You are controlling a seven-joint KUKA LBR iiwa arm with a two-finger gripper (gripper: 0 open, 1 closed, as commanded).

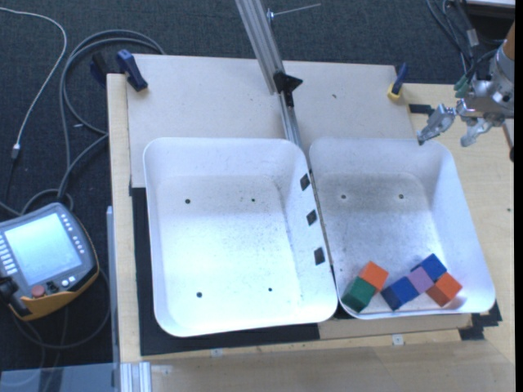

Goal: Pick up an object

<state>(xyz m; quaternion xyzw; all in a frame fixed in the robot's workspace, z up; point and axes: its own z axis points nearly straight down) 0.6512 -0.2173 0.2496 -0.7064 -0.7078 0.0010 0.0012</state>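
While the blocks are crowding the right bin's near edge, the gripper is hanging spread and unloaded over its far rim.

Both bins, left bin and right bin, are white with fine dark speckling. The surface is pale beige. Blocks in the right bin: green block, two orange blocks, two blue blocks, purple block. The claw is metallic grey.
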